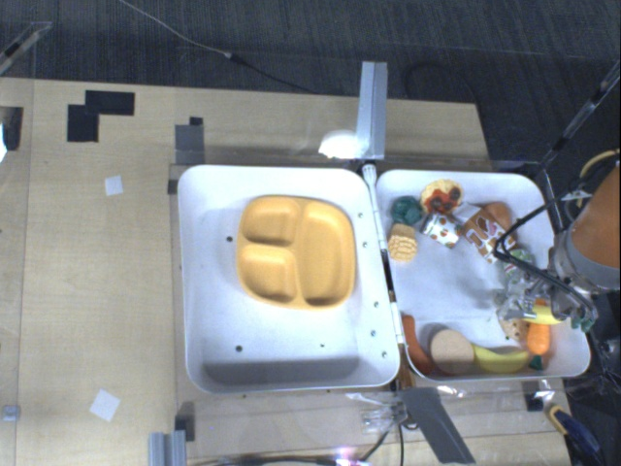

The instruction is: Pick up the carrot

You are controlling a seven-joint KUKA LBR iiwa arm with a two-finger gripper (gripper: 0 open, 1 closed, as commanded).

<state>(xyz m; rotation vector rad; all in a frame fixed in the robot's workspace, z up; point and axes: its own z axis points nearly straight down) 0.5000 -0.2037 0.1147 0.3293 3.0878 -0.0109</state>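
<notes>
I see two shallow white plastic bins: the left bin carries a mustard-yellow divided tray, the right bin a jumble. There, I make out a small orange carrot beside a yellow banana, a tan round bread piece, a pale yellow corn cob and a dark green lump (shape unclear). The bench is light wood.

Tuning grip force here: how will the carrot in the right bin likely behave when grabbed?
The carrot looks like a smooth, tapered plastic toy, so probably stiff, light and somewhat slippery. Its rounded shape may let it roll. It lies near the bin's corner beside the banana, with the gripper just above, so access looks tight.
</notes>
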